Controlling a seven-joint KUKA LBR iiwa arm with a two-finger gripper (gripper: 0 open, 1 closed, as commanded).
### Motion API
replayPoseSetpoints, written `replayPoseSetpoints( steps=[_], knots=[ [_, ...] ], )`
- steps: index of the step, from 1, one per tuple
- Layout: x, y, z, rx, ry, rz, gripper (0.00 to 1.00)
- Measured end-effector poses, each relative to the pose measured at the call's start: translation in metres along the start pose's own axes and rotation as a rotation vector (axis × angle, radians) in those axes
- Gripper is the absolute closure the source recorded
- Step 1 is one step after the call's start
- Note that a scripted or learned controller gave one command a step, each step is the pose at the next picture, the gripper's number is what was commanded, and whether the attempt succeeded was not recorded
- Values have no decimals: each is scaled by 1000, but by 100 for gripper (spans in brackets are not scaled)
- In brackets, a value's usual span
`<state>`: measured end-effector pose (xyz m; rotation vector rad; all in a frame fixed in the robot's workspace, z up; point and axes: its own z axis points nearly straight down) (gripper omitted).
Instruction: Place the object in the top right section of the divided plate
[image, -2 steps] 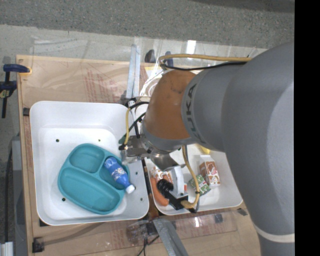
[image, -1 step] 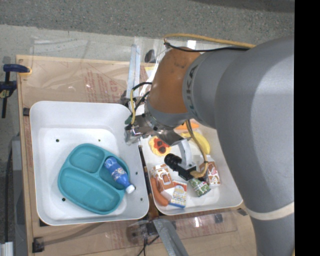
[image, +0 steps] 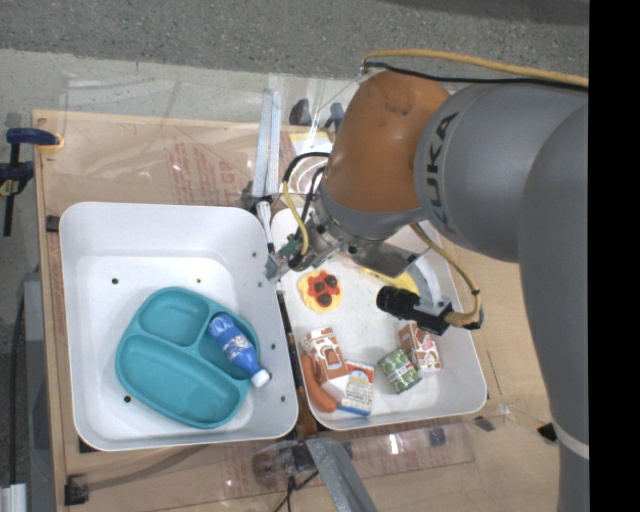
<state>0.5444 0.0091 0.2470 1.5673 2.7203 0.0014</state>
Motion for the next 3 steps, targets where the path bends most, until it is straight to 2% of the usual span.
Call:
replayPoseSetpoints(
  steps=[1, 2, 3],
  knots=[
    [-19, 25, 33, 2, 1, -422, 100],
    [-19, 25, 32, 2, 0, -421, 0],
    [-119, 46, -110, -2, -4, -217, 0]
  ],
)
